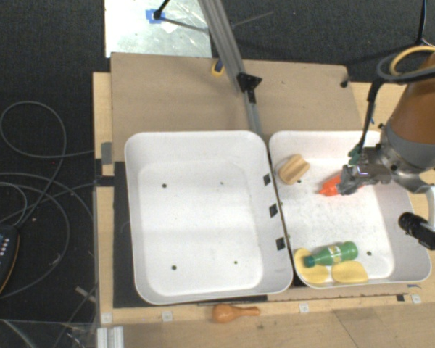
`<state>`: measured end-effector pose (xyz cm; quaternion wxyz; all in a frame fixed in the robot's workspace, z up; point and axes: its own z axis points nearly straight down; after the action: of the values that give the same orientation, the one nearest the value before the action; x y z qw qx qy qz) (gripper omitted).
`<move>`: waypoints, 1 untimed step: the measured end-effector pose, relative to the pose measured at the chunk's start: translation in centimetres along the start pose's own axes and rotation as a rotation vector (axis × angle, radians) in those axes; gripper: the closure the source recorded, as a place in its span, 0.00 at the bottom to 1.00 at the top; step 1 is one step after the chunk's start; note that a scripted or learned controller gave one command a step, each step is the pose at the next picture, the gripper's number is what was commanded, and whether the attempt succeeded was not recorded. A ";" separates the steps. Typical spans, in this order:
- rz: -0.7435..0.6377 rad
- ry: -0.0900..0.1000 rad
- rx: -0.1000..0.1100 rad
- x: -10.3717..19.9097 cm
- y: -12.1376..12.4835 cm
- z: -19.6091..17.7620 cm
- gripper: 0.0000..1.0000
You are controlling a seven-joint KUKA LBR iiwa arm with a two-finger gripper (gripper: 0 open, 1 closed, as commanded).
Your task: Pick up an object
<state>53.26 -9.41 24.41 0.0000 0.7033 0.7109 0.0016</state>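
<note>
My gripper (350,179) hangs low over the upper right part of the right bin (326,220). A small orange-red object (330,188) lies on the bin floor right at the gripper's tip, on its left side; whether it is grasped I cannot make out. A tan block (293,168) rests to the left of it, near the bin's dividing edge. At the bin's front, a green bottle (333,253) lies on its side, resting against two yellow pieces (349,272).
The left bin (196,216) sits beside the right one, with black clips on the shared rim (273,210). An orange-brown gourd-shaped item (235,312) lies on the bench in front of the bins. A slanted metal pole (228,42) crosses above the back.
</note>
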 end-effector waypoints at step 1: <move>0.000 0.000 0.001 5.3 1.6 1.2 1.00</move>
<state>54.84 -4.06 23.23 -0.0003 0.7032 0.7109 0.0012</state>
